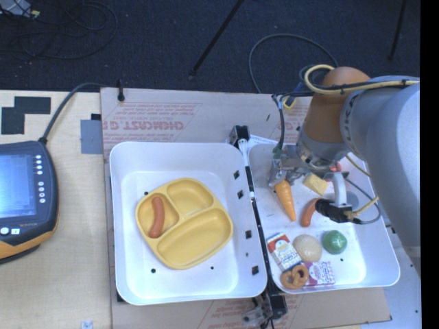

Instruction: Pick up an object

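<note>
My gripper (pixel 282 175) is low in the right bin (pixel 384 269), near its back left corner. It sits right at the thick end of an orange carrot (pixel 287 201), which lies pointing toward the front. Whether it is touching the carrot is not clear. A small red-orange pepper (pixel 308 212) lies just right of the carrot, and a pale yellow cheese wedge (pixel 316 184) lies beside the wrist. The grey arm with its orange band (pixel 329 108) covers the bin's back right.
The front of the right bin holds a green ball (pixel 334 242), a cream egg (pixel 308 247), a red-and-white packet (pixel 282 251), a pretzel (pixel 295 277) and a pink packet (pixel 322 273). In the left bin (pixel 127 273) lies a yellow divided plate (pixel 199 238) with a sausage (pixel 157 216). A tablet (pixel 20 190) lies at far left.
</note>
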### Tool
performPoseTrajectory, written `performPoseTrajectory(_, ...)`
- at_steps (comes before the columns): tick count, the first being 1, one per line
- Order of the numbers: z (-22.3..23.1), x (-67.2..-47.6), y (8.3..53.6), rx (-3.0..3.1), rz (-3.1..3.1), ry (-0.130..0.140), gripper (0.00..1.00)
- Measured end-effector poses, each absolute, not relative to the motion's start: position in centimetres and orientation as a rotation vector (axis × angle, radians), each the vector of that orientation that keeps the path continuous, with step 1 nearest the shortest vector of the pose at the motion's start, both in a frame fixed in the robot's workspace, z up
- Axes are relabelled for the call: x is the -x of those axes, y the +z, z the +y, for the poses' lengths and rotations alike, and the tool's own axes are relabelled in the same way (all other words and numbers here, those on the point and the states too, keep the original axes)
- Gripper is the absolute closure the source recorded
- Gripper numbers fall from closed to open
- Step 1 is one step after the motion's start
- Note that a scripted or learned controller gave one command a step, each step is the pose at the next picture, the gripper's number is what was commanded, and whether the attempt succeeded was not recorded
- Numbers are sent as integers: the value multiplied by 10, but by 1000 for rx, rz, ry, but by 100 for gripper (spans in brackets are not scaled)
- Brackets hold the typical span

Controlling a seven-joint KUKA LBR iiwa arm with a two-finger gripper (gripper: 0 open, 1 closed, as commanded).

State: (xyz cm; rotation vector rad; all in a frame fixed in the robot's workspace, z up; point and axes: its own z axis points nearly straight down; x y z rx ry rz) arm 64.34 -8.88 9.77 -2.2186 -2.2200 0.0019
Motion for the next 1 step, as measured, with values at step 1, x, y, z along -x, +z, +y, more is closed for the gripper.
performPoseTrajectory(1, -37, -628, 193, 2217, -2227, -6, 100)
